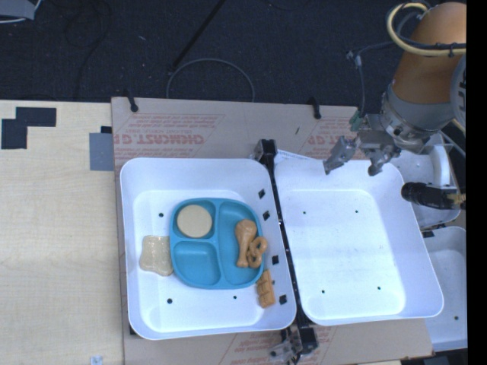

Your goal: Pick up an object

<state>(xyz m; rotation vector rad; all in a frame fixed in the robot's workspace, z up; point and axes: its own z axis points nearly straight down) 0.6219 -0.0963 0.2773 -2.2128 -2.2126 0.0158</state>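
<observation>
Nothing is picked yet: the pincer (354, 160) hangs spread open and empty, well right of the blue tray (199, 268), whose pale disc (193, 220) lies untouched.

**One fixed camera, high above the table, looking down at a slant**

A single view covers the scene. The camera sits above the table (53, 226) and faces down on it at a slant, so the far edge lies toward the top of the frame, where dark floor with cables shows beyond it. It stands far enough back to take in both white bins whole: the left bin (144, 181) and the right bin (411, 280) lie side by side across the middle and lower frame. The near table edge falls at the bottom border. The arm (430, 59) comes in from the right, at the upper corner, with its end effector (355, 163) over the far rim of the right bin.
</observation>
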